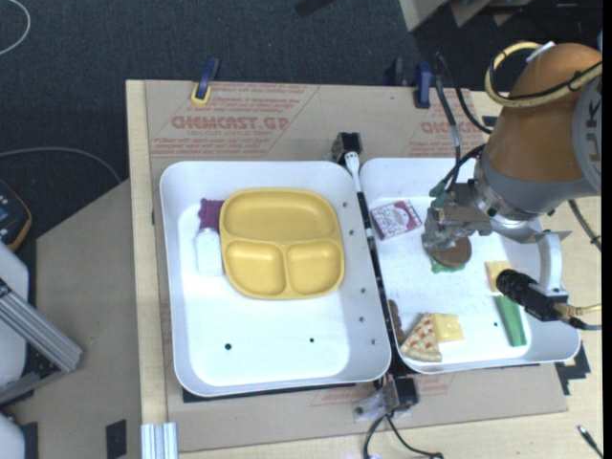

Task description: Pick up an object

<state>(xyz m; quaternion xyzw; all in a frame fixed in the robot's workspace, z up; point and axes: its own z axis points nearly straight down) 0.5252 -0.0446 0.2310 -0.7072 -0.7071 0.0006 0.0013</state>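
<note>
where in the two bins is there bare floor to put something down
Widest bare patch: left bin floor in front of the yellow divided plate. Right bin is crowded: pincer, pizza slice, packet; a narrow strip lies between packet and pizza slice.

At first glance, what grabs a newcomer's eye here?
The yellow divided plate dominates the left bin, partly covering a purple item at its left edge. At the right, the arm's orange band looms over the right bin, with the gripper down over a brown round object. A toy pizza slice lies near that bin's front edge.
</note>
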